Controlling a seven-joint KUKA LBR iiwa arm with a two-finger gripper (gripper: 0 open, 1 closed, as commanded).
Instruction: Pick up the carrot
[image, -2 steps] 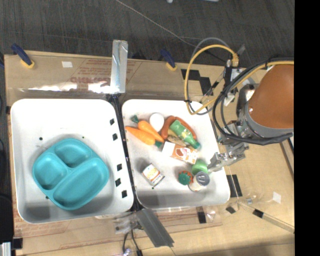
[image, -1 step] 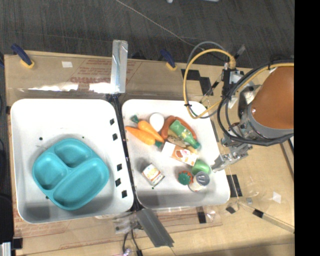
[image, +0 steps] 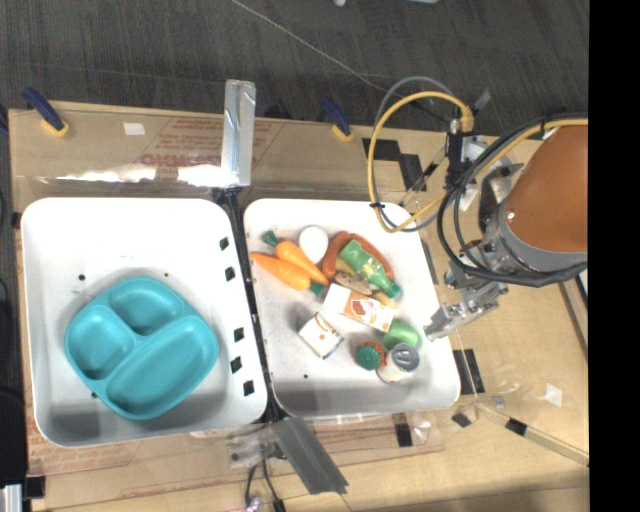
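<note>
carrot (image: 284, 268): lies in right bin (image: 300, 395), upper left part, among toy foods, a second orange piece touching it | jaws (image: 452, 317): over right bin's right rim, well apart from carrot; opening cannot be told, nothing seen held | left bin (image: 50, 240): teal divided plate (image: 140, 345)

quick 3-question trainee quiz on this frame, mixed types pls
1. True or false: the carrot lies in the right bin.
2. What sits in the left bin? A) teal divided plate B) white egg C) green bottle
3. Fill in: the hand is over the right bin's ____ edge, apart from the carrot.

Key: 1 true. 2 A, the teal divided plate. 3 right.
</note>
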